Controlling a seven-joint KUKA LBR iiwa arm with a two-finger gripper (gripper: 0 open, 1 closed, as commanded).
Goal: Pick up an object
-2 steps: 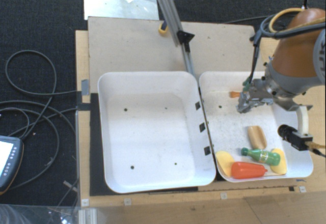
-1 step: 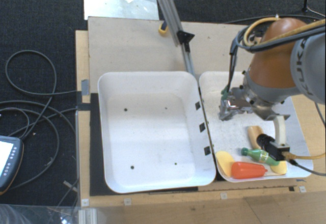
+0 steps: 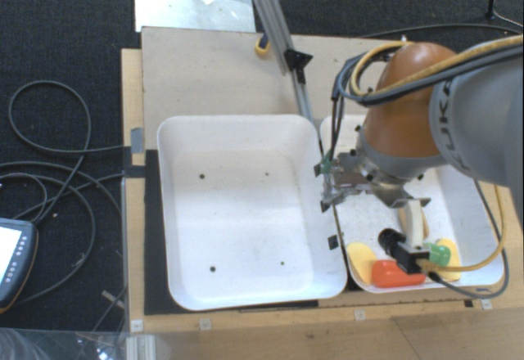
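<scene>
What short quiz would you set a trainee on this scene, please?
1. True or false: the gripper hangs over the left-hand bin.
2. Which object lies between the yellow object and the green object? A: a blue one. B: an orange one. C: a purple one.
3. Fill in: in the view, the yellow object lies to the ___ of the green object.

Key
1. False: it is over the right-hand bin.
2. B, the orange object.
3. left

Right bin (image 3: 458, 207) mostly under arm (image 3: 483, 121) (cut off rightward), red thing (image 3: 383, 273) partly covered
</scene>
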